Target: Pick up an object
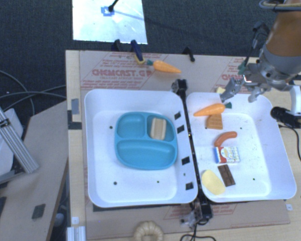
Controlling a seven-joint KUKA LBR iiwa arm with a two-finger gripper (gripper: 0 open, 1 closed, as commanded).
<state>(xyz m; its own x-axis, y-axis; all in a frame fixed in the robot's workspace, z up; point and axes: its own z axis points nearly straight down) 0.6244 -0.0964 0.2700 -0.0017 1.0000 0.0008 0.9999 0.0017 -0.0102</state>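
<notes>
Left bin (pixel 100 185): blue divided plate (pixel 145 147) at centre, a tan bread slice (pixel 158 128) in its 1 o'clock compartment. An orange toy carrot (pixel 163 67) lies on the cardboard outside the bins, at 12 o'clock from the left bin.

Right bin (pixel 271 179): second carrot (pixel 210 110) at 10 o'clock, touching the far wall; tan wedge-shaped piece (pixel 215 121) just below it. Red sausage (pixel 225 138) near centre. Small printed box (pixel 227 154) just beneath the sausage. Yellow oval item (pixel 213 182) and brown chocolate bar (pixel 226 175) side by side at 7 o'clock.

Gripper (pixel 242 90) hovers above the right bin's far edge at 12 o'clock, just right of the carrot's green tip. Fingers spread apart, nothing between them.
</notes>
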